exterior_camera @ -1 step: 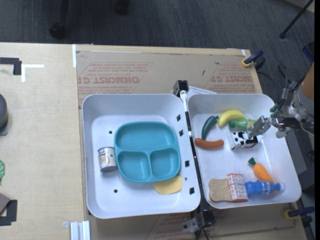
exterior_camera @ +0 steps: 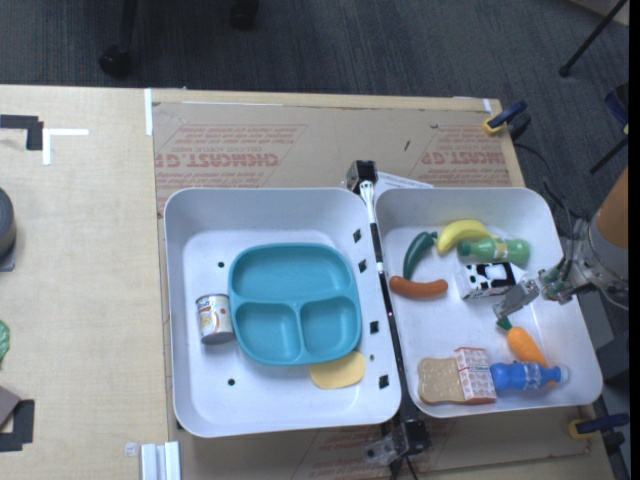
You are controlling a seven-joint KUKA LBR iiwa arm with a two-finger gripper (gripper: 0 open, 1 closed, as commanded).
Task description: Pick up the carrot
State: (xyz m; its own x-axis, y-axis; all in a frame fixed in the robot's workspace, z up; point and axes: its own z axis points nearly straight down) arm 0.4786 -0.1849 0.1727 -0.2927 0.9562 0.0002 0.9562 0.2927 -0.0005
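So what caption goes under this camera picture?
Robot gripper hovers just above the carrot in the right bin.

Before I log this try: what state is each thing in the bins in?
carrot: lying in the right bin, not held
gripper: just above the carrot
blue bottle: on its side
green bottle: on its side
can: lying beside the teal tray
teal tray: flat, nothing in it

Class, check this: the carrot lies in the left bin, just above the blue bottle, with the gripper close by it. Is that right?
Not quite. The camera view shows the carrot in the right bin, not the left. The rest holds: it lies just above the blue bottle, with the gripper close by.
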